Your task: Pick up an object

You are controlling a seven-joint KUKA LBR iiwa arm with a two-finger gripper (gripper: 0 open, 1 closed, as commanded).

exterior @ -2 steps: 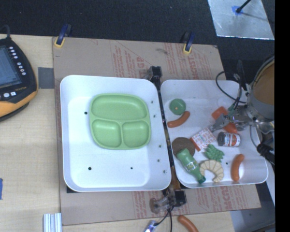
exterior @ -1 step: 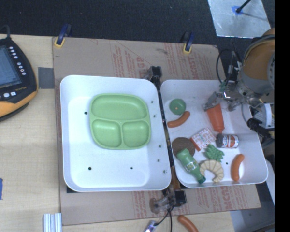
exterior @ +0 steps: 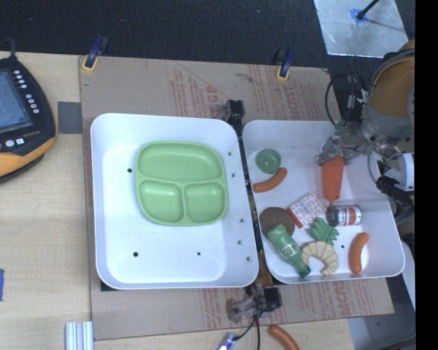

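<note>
My gripper hangs over the far right part of the right bin, open, its fingers spread just above the top end of an orange carrot. The carrot lies lengthwise on the bin floor, and I see nothing held between the fingers. Nearby in this bin lie a green ball, an orange sausage, a red-and-white packet, a small can, a green leafy toy, a brown disc, a green bottle, a croissant and a second sausage.
The left bin holds a green divided plate. A teach pendant rests on the bench at far left. Another sausage lies outside the bins at the front. Clamps hold the cardboard's far edge.
</note>
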